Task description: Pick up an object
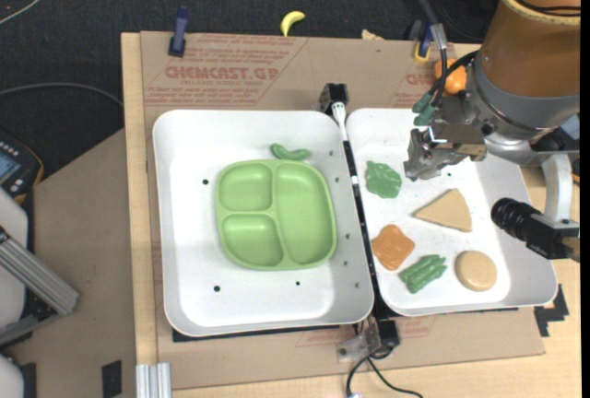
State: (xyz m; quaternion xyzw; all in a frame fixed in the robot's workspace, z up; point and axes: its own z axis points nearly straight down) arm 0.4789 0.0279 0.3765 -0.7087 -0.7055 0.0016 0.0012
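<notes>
Looking at the right bin (539,290), you have five small toy food pieces to choose from, and the gripper (426,168) hangs over that bin's upper part, just right of the dark green leafy piece (383,179). You cannot tell from this angle whether the fingers are apart or together; nothing shows between them.

Nearest to the gripper is that leafy piece, in the centre of the frame. It looks light and lumpy, probably rubbery plastic, so a grip across its narrow waist should hold. Right of it, the tan wedge (447,210) has flat sloped sides that may slip; take it across the two long edges. Below sit the orange piece (393,246), the green bean bundle (423,273) and the round tan biscuit (477,270). The biscuit is low and smooth, likely the hardest to pinch.

Count them: one leafy piece, one wedge, one orange piece, one bean bundle, one biscuit. In the left bin (180,230) you have one light green divided plate (275,214) with three compartments, and one small green stem piece (289,152) touching its upper edge. Two bins in all.
</notes>
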